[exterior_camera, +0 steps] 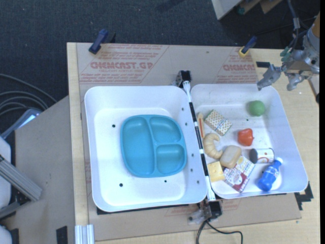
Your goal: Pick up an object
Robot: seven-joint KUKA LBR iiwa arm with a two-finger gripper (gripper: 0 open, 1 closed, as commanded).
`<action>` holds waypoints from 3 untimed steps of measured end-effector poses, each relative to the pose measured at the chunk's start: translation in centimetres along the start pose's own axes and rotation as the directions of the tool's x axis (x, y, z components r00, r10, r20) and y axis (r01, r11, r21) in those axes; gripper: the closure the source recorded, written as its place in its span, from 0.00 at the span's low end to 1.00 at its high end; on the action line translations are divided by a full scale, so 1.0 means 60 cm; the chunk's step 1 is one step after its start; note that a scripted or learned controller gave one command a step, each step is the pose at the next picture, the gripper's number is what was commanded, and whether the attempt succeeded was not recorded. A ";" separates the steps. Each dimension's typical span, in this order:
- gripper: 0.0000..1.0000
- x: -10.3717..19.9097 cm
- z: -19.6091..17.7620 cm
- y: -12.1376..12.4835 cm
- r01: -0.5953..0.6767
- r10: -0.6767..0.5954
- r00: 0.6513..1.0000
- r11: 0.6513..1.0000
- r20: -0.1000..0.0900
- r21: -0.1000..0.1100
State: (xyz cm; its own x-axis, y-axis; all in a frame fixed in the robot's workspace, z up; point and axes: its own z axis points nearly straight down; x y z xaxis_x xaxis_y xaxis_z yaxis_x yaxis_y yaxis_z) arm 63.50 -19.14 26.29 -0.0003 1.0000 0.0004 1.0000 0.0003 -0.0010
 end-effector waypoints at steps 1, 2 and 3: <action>0.00 -0.049 0.260 0.036 0.001 -0.001 1.000 1.000 -0.006 0.005; 1.00 -0.053 0.233 0.042 0.002 -0.002 1.000 1.000 0.003 -0.007; 0.00 -0.051 0.237 0.040 0.003 -0.003 1.000 1.000 -0.001 -0.003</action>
State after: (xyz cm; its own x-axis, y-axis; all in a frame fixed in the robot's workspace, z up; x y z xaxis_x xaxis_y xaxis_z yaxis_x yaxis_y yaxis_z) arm 65.88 -22.18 12.05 -0.0029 1.0000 0.0009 1.0000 0.0029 0.0015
